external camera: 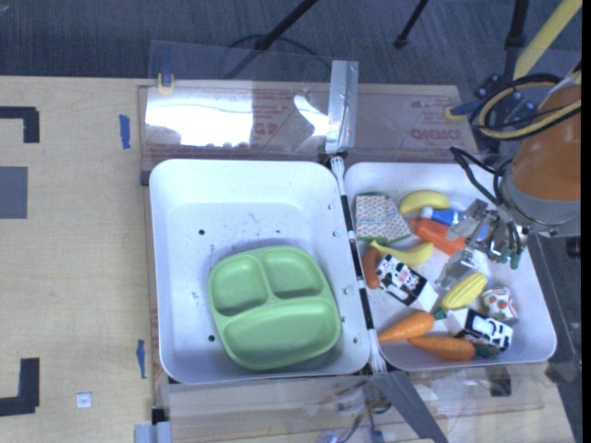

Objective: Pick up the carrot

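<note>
Hand: the hand (484, 238) hangs low over the upper right of the right bin (545, 335), above the toy clutter. Whether it is wide or narrow cannot be told, as cables and bracket hide it. Nothing is seen held in it.
Arm: the arm (551, 160) reaches in from the right, its orange band over the bin's far corner. It likely sits there because the toys are all in that bin.
Near the hand: an orange-and-blue toy (441, 231) and a banana (423, 200) lie just left of it, and a corn cob (464, 291) just below.
Carrot: two orange carrots lie at the bin's near edge, well below the hand. The carrot (406, 327) sits near the divider. The second carrot (443, 346) lies just right of it and lower, close to or touching it.
Axis: the first carrot's long axis runs left-right, tilted up toward the right, thick end right and tip toward the divider. The second lies almost level, tilted slightly the other way.
Grasp: judged from this, a grip across the short width would suit, with the hand first moving down-left.
Neighbours: cow-print blocks (399, 278) sit above the carrots, with another cow block (488, 329) at the right.
Left bin: the left bin (185, 201) holds a green tray (273, 307).
Worktop: the worktop (65, 247) carries both bins.
</note>
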